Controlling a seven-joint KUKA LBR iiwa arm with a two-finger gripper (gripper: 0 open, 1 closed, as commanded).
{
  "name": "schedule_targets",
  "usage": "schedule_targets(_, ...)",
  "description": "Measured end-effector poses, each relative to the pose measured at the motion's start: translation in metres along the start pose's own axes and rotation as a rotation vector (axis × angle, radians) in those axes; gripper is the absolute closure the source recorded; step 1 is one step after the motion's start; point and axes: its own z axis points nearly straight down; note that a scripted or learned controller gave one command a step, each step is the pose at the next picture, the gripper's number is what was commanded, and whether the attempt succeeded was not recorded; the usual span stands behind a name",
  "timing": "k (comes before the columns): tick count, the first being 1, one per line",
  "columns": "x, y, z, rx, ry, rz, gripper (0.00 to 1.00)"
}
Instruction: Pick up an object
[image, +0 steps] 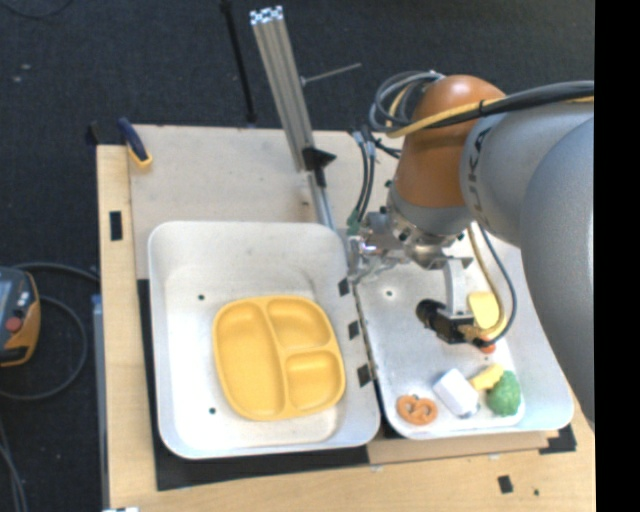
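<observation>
My gripper (372, 256) hangs over the far left corner of the right bin (400, 330), close to the wall between the two bins, with the orange-banded wrist above it. At the near end of that bin lie an orange pretzel-shaped piece (417, 408), a white block (455, 391), a small yellow piece (487, 377) and a green broccoli-like piece (505, 394). A larger yellow object (484, 308) rests by the right wall. None of these touches the gripper.
The left bin (180, 270) holds a yellow divided plate (278, 355) in its near half. A slanted aluminium post (290, 100) rises behind the bins. The grey arm covers the right bin's far right part.
</observation>
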Motion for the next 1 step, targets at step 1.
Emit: schedule_targets(1, 0.0465, -0.0022, -0.0117, -0.002, 0.001, -0.001, 1.0)
